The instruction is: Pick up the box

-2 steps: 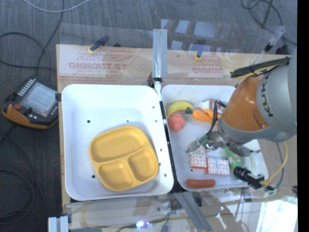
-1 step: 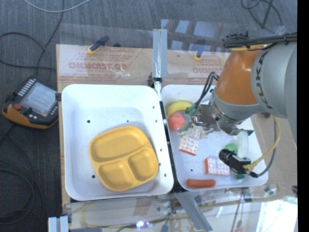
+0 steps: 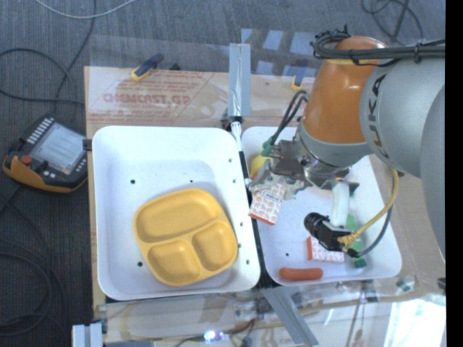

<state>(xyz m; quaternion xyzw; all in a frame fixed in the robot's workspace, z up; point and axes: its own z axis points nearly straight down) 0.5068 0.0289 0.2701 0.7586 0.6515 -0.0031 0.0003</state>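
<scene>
A small red-and-white patterned box [image 3: 265, 203] sits at the left edge of the right bin [image 3: 387, 262], tilted and close against the divider between the bins. My gripper [image 3: 281, 178] hangs right above the box's upper end, under the orange wrist band. The arm's body hides where gripper and box meet, so contact cannot be judged. A second red-and-white box [image 3: 324, 252] lies flat nearer the front of the same bin.
A red sausage-shaped item [image 3: 301, 273] lies at the right bin's front wall. A yellow item [image 3: 257, 165] and a white bottle-like item [image 3: 340, 204] flank the gripper. A green piece [image 3: 359, 261] sits front right. The left bin [image 3: 116, 157] holds a yellow divided tray [image 3: 186, 234].
</scene>
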